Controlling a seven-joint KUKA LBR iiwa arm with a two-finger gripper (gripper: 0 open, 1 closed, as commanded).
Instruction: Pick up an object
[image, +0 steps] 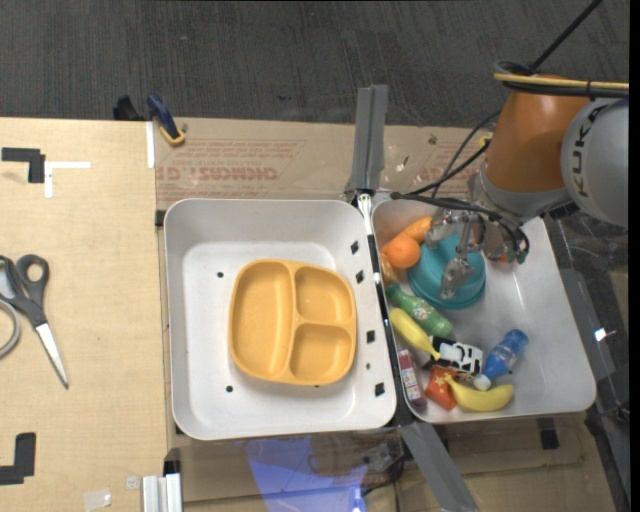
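We count two white bins side by side on the table (80, 330). The left bin (190, 400) holds one thing — a yellow tray (293, 322) with three compartments, lying flat near its middle.

The right bin (560, 340) holds the clutter. At its far left sits one orange (402, 252), touching a teal cup (440, 278) that stands just beside it. Below the orange lies one green object (420, 310), long and slanted, and along its lower side one yellow object (412, 330) of similar shape. Nearer the front edge we find one black-and-white toy (460, 353), one red item (440, 388) and one banana (484, 397), all bunched close together. One small bottle (503, 354) with a blue cap lies tilted just right of the toy. A thin dark bar (407, 375) rests against the bin's left wall.

The arm (555, 130) reaches in from the right, and its gripper (460, 262) hangs over the teal cup, the fingers (461, 270) pointing down at its top. We cannot tell whether they are spread or closed — cables and the cup crowd them.

On the table left of the bins lies one pair of scissors (35, 310). One blue clip (165, 120) sits at the far edge of the brown board (250, 165).
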